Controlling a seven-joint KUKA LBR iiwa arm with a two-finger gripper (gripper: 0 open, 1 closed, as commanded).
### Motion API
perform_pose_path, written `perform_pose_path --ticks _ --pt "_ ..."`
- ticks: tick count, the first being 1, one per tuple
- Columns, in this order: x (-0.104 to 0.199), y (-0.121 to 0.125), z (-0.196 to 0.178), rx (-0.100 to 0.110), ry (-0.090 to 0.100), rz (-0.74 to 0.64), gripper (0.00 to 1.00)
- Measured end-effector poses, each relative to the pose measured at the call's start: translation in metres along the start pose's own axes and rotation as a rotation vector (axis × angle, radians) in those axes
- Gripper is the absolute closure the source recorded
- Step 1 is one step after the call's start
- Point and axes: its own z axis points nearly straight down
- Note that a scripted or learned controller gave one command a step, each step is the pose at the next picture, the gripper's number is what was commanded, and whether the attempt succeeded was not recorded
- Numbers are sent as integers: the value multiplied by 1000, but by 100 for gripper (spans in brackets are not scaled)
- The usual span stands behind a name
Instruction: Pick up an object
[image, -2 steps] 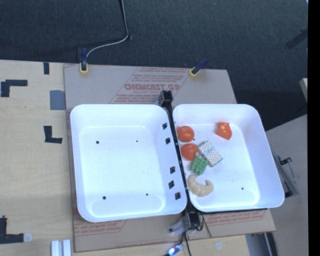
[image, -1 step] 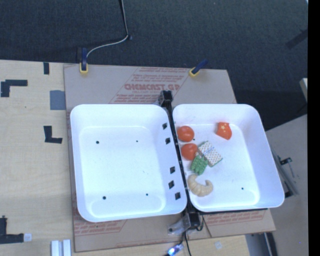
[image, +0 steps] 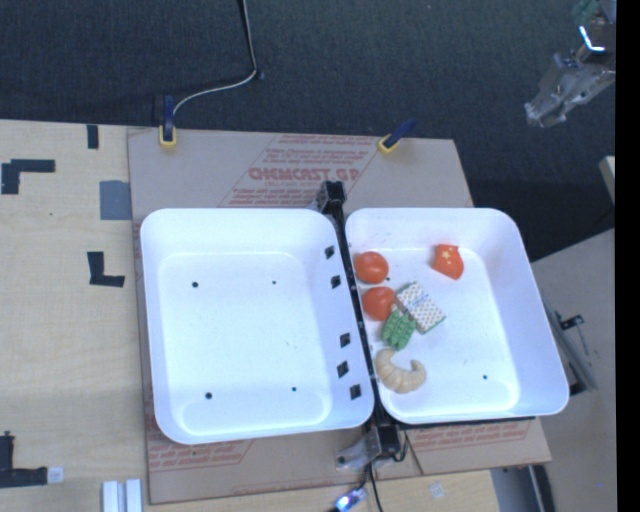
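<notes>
Gripper (image: 562, 97) hangs off-bin, perhaps empty; tomatoes (image: 371, 267) crowd the divider (image: 343, 300)

The claw (image: 563, 92) looks pale grey and metallic, made of small angular parts that are blurred against the dark floor. Just above it, toward the picture's corner, there is a lighter white piece and a small greenish spot.

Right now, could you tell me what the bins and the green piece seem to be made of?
The bins look like moulded plastic: glossy white walls with rounded corners. The green piece seems plastic too, judging by its bumpy surface and even colour, though it is too small to be sure.
</notes>
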Motion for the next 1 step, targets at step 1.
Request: perform_pose_path --ticks 1 --pt "93 8 168 15 2 -1 100"
